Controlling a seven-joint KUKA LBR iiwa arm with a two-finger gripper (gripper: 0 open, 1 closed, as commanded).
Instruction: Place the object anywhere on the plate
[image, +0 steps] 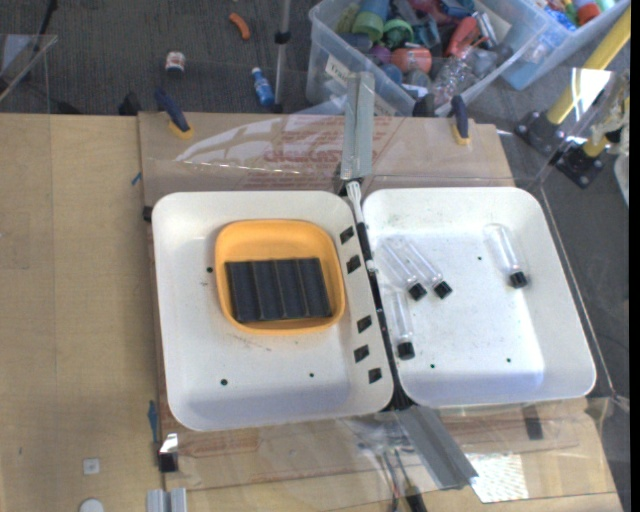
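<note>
White plastic bins sit side by side on the bench: left bin (185, 300) holds the target, an orange plate (280, 238), squarish w/ rounded corners, carrying a dark ribbed insert (279, 290) across its middle. Right bin (470, 350) holds the candidates: four clear tubes w/ black caps. Three cluster near the divider: two (412, 268) lying close together, long axes running diagonal w/ caps toward the near-right, plus one (401, 322) below them lying roughly near-to-far, cap at the near end. The fourth tube (505, 255) lies well apart toward the bin's far right, cap also at the near end. Key relation: plate lies left of every tube, across the divider, so any carry goes right-to-left over that ridge. Pincer state: cannot tell, so which tube is nearest it can't be judged. No readable labels or brands; black marks along the divider are too small to read.
</note>
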